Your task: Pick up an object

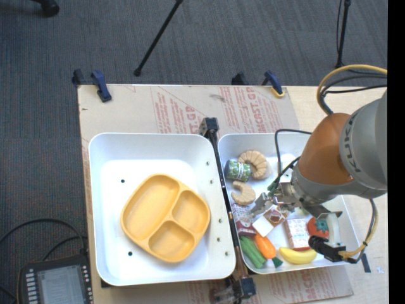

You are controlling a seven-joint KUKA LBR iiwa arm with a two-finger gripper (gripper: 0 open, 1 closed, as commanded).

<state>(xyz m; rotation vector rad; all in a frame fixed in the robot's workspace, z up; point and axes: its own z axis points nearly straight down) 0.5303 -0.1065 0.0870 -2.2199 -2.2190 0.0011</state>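
My gripper (264, 205) hangs low over the middle of the right bin (286, 145), below the arm's orange band. Toy food lies around it. A small tan pastry (243, 194) sits just to its left, and a small red-and-white packet (276, 216) lies right beside it. A croissant (256, 161) and a green can (238, 169) lie toward the far left of that bin. An orange carrot (265, 246), a green vegetable (251, 251), a banana (297, 255) and a red box (295, 233) lie along the near side. The arm hides part of the bin's right half.
The left bin (107, 151) holds a yellow three-compartment plate (166, 217). A black clamp (211, 126) sits between the bins at the back. Blue clamps (100, 85) grip the cardboard bench top. A red-and-teal toy (320, 227) lies under the arm.
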